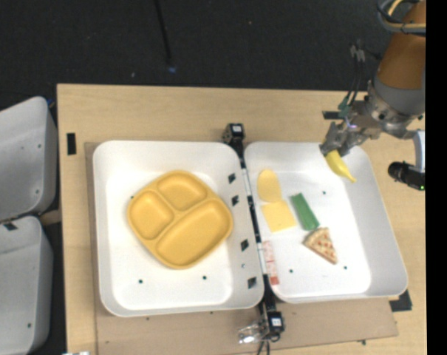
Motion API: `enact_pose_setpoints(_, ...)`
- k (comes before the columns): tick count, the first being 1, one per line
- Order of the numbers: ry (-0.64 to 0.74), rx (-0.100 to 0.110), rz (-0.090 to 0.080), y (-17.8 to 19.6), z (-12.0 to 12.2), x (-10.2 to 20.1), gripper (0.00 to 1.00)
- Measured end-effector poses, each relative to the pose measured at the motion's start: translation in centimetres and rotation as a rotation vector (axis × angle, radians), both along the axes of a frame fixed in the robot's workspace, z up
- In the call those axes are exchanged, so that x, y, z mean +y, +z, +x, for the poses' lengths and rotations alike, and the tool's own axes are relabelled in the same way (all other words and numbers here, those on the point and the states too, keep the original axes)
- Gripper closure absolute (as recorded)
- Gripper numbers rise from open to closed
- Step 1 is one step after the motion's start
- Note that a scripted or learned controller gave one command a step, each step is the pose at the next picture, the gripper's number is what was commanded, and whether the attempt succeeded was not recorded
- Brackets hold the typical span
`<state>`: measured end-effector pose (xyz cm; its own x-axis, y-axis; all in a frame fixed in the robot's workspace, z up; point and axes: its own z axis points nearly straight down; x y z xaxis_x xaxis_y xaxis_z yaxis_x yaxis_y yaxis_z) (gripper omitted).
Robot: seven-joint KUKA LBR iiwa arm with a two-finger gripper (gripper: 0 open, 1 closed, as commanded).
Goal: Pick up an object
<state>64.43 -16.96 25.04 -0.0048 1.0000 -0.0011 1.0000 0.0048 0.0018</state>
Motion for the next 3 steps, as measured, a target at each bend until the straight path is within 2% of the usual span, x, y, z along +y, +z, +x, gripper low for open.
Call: enact_pose_setpoints(3,0.001,0.004,0.001,1.4,-1.1,15.9,1.00)
